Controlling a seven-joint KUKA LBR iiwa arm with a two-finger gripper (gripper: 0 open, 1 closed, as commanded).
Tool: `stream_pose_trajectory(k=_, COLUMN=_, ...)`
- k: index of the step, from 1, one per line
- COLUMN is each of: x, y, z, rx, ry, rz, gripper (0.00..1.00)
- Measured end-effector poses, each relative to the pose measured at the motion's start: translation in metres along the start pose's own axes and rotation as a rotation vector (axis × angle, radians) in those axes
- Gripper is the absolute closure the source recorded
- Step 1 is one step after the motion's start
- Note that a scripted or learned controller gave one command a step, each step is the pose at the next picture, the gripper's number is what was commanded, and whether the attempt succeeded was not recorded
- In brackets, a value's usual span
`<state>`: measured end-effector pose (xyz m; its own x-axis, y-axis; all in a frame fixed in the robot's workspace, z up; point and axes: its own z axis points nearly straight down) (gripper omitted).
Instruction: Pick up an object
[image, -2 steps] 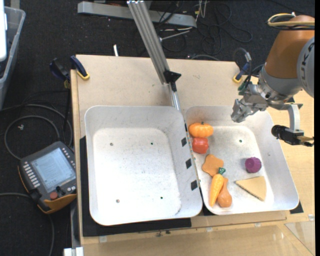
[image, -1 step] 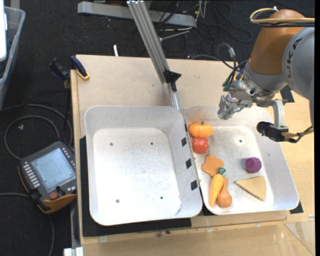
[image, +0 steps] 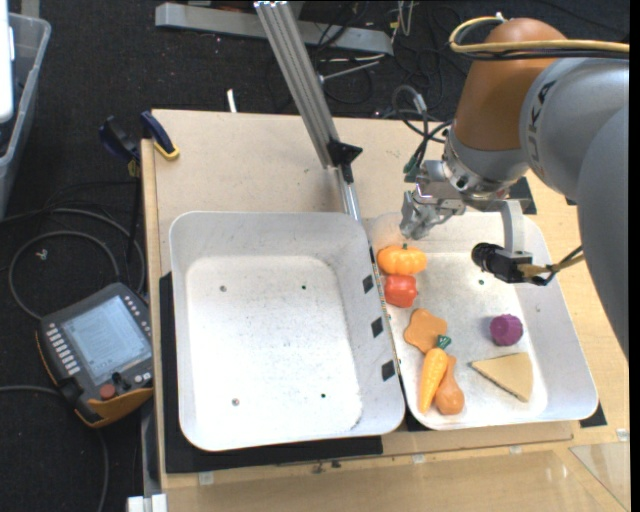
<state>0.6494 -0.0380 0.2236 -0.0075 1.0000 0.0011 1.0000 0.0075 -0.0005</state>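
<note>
The right bin (image: 560, 330) holds several toy foods. An orange pumpkin (image: 401, 261) lies at its far left corner, with a red tomato (image: 400, 290) just in front of it. Further forward are a tan cookie-shaped piece (image: 425, 328), an orange carrot (image: 432, 372), a purple ball (image: 506, 328) and a tan wedge (image: 507, 376). My gripper (image: 418, 226) hangs just above and behind the pumpkin, at the bin's far left rim. Nothing shows between its fingers.
The left bin (image: 200, 300) sits beside the right one. A slanted metal pole (image: 305, 85) rises behind the bins. A black cable clip (image: 500, 260) hangs by the arm over the right bin. A teach pendant (image: 95, 340) lies left of the bench.
</note>
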Motion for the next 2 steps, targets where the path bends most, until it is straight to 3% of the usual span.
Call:
stream_pose_trajectory(k=1, x=0.047, y=0.013, z=-0.006, rx=-0.004, ry=0.001, rz=0.000, gripper=1.00)
stream_pose_trajectory(k=2, x=0.099, y=0.005, z=-0.015, rx=-0.003, ry=0.001, rz=-0.001, gripper=1.00)
